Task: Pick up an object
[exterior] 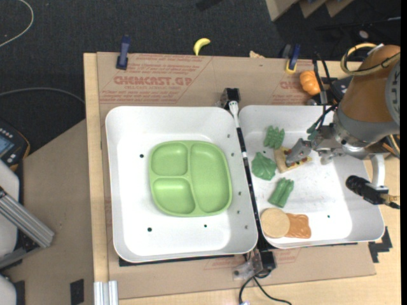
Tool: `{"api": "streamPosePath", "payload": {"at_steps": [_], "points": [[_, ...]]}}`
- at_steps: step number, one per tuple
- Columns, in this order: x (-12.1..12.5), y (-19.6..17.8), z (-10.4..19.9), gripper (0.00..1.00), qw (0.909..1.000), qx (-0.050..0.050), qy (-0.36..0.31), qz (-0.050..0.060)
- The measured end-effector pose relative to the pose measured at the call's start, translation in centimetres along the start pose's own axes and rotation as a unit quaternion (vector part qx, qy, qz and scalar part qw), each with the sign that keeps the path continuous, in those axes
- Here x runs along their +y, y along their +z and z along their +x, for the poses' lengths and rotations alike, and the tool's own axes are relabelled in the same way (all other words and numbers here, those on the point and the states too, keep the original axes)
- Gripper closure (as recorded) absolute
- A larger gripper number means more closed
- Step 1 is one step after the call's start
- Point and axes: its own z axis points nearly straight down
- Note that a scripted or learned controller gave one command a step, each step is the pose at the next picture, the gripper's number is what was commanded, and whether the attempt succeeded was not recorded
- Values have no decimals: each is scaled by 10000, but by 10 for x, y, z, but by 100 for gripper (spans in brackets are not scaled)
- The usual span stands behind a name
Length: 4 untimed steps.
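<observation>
The bench carries 2 white bins: the left bin (pixel 121 170) holds a green divided plate (pixel 191 177) with 3 compartments, set near its middle, while the right bin (pixel 346 224) holds the loose pieces the task can draw from. The arm (pixel 369 94) reaches in from 3 o'clock and its gripper (pixel 294 152) sits low over the right bin's upper left part, tilted toward 9 o'clock, which suits a reach into the cluster there. A small tan piece (pixel 291 160) lies right at the fingertips, but whether the fingers are spread or closed, or whether they pinch that piece, I cannot tell. Around the tip lie likely targets: a green leafy piece (pixel 275 136) at its 11 o'clock, a green lump (pixel 263 166) at 8 o'clock, and a green ridged piece (pixel 280 192) at 7 o'clock. A round tan disc (pixel 275 223) touching an orange piece (pixel 298 225) rests at the bin's 7 o'clock corner, well apart from the tip. In my judgement the pick is at the approach or grasp stage, with nothing clearly lifted.
</observation>
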Motion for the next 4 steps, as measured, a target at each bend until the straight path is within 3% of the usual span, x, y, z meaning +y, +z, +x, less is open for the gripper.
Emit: {"api": "streamPosePath", "payload": {"at_steps": [1, 2, 3, 4], "points": [[-36, 54, 46, 0, 10000, -5, -12, -33], [-33, 40, 43, 100, 10000, -28, 6, -86], [-97, -70, 132, 100, 9999, -12, -41, -94], [-90, -181, 169, 100, 9999, -12, -37, -148]]}}
